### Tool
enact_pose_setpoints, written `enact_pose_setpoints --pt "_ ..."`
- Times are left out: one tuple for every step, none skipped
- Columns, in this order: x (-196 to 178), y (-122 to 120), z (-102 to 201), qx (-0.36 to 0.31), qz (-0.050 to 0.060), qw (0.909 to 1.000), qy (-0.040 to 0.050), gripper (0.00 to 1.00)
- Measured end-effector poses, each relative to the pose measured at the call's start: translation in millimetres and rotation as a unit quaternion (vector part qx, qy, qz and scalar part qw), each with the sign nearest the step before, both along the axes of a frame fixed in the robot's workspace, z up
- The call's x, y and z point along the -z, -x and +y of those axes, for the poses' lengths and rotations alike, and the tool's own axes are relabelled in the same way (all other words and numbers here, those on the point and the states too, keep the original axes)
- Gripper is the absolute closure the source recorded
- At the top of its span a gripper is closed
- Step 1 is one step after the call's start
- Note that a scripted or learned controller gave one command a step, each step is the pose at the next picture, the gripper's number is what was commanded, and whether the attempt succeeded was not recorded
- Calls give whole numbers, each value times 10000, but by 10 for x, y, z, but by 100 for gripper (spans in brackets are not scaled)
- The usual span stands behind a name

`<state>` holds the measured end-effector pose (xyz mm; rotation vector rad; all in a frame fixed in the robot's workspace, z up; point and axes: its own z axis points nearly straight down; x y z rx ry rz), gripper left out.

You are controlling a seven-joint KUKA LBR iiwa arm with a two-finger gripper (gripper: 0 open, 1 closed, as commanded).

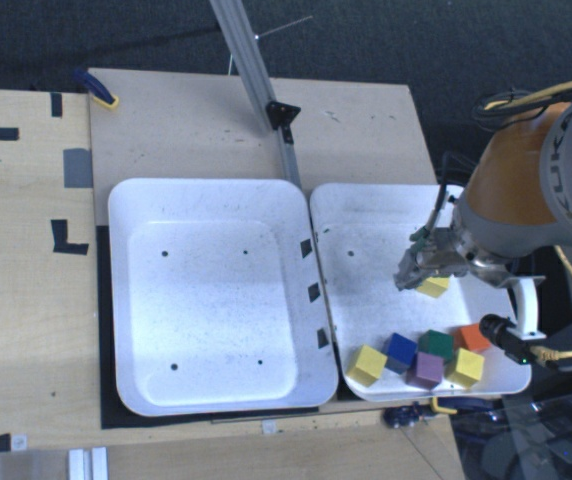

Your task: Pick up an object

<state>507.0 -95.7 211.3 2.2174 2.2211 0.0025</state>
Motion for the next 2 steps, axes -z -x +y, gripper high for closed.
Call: enact_pose_setpoints --pt "-629 0 10 -3 -11 10000 1 100" --pt "-751 -3 13 1 17 10000 -4 100"
